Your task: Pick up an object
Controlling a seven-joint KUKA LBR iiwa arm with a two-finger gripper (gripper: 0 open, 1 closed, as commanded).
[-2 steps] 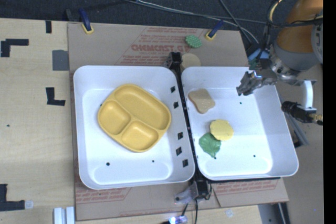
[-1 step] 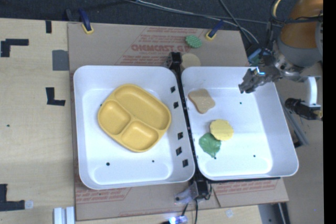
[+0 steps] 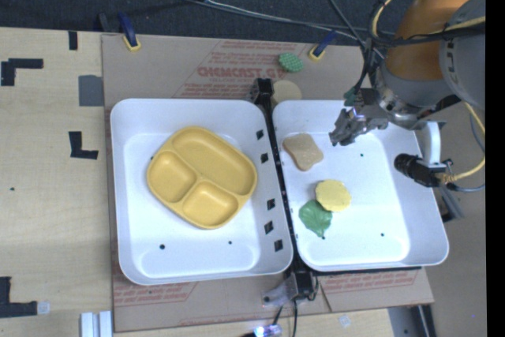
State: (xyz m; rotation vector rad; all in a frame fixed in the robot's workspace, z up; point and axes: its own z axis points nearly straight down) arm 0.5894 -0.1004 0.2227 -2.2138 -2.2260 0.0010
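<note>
In the right bin lie a tan bread-shaped piece, a yellow round piece and a green leafy piece that touches the yellow one. My gripper hangs over the upper part of the right bin, to the right of the tan piece and a little above it. Nothing shows between its fingers. The left bin holds a yellow divided plate.
A small green piece and a pale round piece lie on the cardboard behind the bins. Clamps and cables sit along the back edge. A black cable connector hangs over the right bin's right side.
</note>
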